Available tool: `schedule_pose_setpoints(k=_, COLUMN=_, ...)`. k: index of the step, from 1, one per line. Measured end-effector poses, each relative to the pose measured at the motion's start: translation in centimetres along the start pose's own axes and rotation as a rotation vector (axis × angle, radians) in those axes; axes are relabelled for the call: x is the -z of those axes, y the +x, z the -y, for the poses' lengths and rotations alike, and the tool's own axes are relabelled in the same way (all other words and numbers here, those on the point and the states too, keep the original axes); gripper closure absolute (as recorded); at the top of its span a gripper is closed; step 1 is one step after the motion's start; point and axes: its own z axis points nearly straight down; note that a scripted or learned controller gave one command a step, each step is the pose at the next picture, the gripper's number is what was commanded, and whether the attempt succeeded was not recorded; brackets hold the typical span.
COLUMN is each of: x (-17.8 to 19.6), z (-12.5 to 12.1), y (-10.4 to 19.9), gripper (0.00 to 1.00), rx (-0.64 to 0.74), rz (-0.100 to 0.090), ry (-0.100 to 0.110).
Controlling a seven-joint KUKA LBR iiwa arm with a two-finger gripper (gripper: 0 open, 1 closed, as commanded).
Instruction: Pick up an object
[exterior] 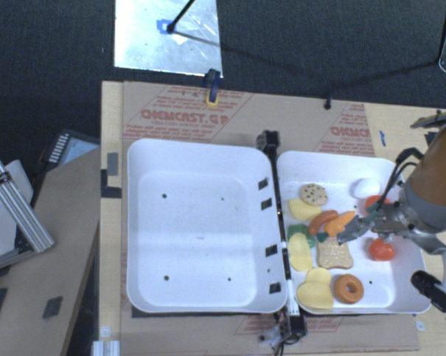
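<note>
Camera view notes. Right-hand shallow white plastic bin (406, 292) holds a cluster of small toy food pieces; left-hand white bin (198, 231) sits beside it on the table (106, 323). Landmark: tan bread-slice toy (335, 254). End effector (351, 229) low, just above the bread slice, at the orange carrot-shaped toy (332, 217); can't tell how far open it is, nor whether it has hold of anything. Round chocolate-chip cookie toy (312, 193) up from the bread. Red tomato toy (381, 250) to its right. Brown ring doughnut toy (349, 289) below. Pale yellow rounded pieces (315, 292) below-left. Judgement: carrot looks light, stiff, smooth plastic, likely slippery; best pinched across its narrow width mid-length. Neighbours crowd close, may get nudged
</note>
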Motion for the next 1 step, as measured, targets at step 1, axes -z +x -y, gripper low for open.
schedule_pose_setpoints(k=1, x=-12.97, z=-7.22, y=3.5, gripper=0.0, rx=0.005, rz=-0.001, ry=-0.002)
